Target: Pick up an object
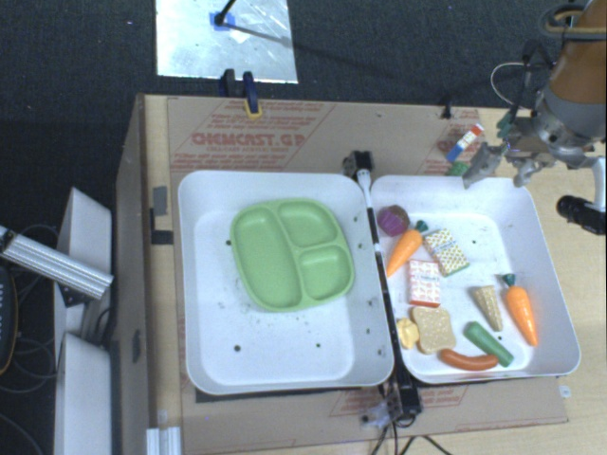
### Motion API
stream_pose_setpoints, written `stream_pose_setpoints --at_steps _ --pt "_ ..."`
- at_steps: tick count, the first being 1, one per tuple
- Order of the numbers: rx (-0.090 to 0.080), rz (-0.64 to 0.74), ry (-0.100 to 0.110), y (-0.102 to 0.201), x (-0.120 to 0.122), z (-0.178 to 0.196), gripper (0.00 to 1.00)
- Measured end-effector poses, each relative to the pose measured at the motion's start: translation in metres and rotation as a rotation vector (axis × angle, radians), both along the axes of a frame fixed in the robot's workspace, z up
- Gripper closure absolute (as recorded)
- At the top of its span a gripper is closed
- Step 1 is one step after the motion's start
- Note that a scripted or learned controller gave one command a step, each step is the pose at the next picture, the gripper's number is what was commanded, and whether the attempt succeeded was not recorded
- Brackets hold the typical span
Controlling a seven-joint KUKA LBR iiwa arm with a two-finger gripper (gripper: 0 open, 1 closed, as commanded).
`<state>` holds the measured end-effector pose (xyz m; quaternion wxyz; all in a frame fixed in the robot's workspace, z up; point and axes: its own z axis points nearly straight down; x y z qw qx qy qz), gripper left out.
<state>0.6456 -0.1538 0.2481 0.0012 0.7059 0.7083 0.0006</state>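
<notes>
From my station, both bins, left [204, 254] and right [541, 254], read as smooth white plastic with a soft sheen, the left one flecked with dark specks. The green divided tray [289, 254] looks like matt moulded plastic. Toy food looks plastic: the two carrots [403, 250] [521, 315] slightly glossy, the sausage [467, 359] shiny, the bread slice [435, 329] dull and grainy. The board under the bins [256, 136] looks like brown paper-faced sheet, matt, with red print. A crinkled foil-like sheet [228, 27] glares silver. The floor [66, 83] looks like dark, rough carpet. An aluminium rail [52, 260] at left shines, ribbed. The gripper [498, 159] looks like grey metal.
</notes>
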Motion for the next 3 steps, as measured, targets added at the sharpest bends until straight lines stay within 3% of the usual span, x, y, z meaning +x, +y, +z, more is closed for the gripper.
stream_pose_setpoints --at_steps 1,2,3 --pt "0.002 -0.001 0.006 -0.015 0.022 -0.141 0.00" --pt "0.002 0.002 0.001 0.041 0.024 -0.164 0.00" --pt "0.000 0.004 -0.002 0.041 0.024 -0.152 1.00"
